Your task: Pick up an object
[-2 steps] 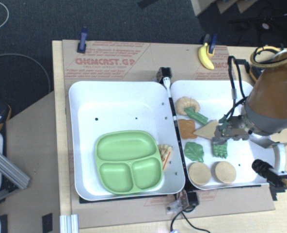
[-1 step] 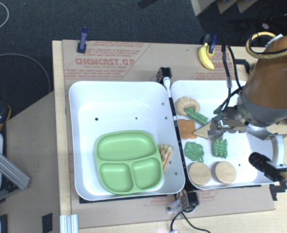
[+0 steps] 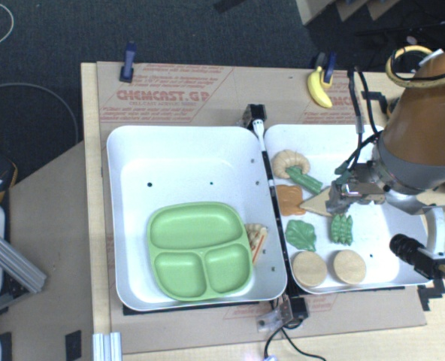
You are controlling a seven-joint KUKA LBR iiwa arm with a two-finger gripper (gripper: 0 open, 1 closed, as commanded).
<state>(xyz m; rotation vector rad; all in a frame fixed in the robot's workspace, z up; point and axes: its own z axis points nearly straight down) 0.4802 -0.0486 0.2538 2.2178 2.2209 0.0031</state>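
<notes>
I see my gripper (image 3: 348, 196) low in the right bin (image 3: 373, 138), just above a green leafy toy (image 3: 341, 229); whether it is spread, I cannot tell. Judging this the reach step, next needs a descent and a squeeze

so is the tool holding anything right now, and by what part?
Cannot tell. The tool sits low in the right bin, just above the green ridged piece and beside the tan wedge; no object visibly between its tips.

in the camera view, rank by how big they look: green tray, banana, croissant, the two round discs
1. green tray, by far the largest
2. the two round discs, which look alike, so unranked between them
3. croissant and banana, too close to call
</notes>
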